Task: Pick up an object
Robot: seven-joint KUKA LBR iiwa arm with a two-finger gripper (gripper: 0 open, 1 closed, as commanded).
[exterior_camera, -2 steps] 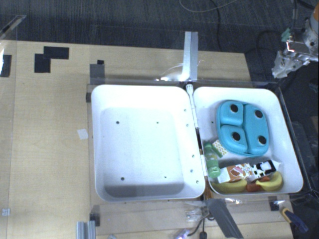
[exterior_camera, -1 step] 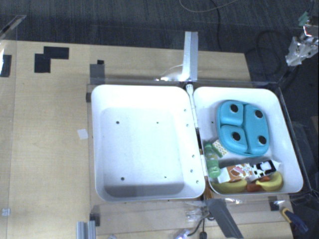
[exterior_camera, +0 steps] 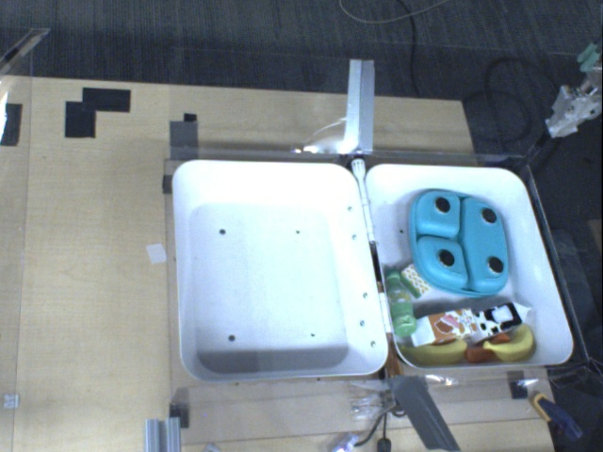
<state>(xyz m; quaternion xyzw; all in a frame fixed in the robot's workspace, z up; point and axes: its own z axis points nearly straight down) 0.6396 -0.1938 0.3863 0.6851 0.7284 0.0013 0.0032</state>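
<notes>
Bins: two white bins side by side; left bin (exterior_camera: pixel 264 271), right bin (exterior_camera: pixel 542 252).
Landmark: blue four-hollow tray (exterior_camera: pixel 460 240), lying in the right bin's far half.
Green bottle (exterior_camera: pixel 399 301): just near-left of the blue tray, along the wall between the bins.
Carton (exterior_camera: pixel 471 323): orange, white and black, lying flat just nearward of the blue tray.
Yellow banana-like piece (exterior_camera: pixel 476 348): beyond the carton from the blue tray, against the near wall.
Gripper (exterior_camera: pixel 575 109): pale shape far right of the blue tray, outside the bins, well apart from every object; finger state cannot be told, nothing seen held.
</notes>
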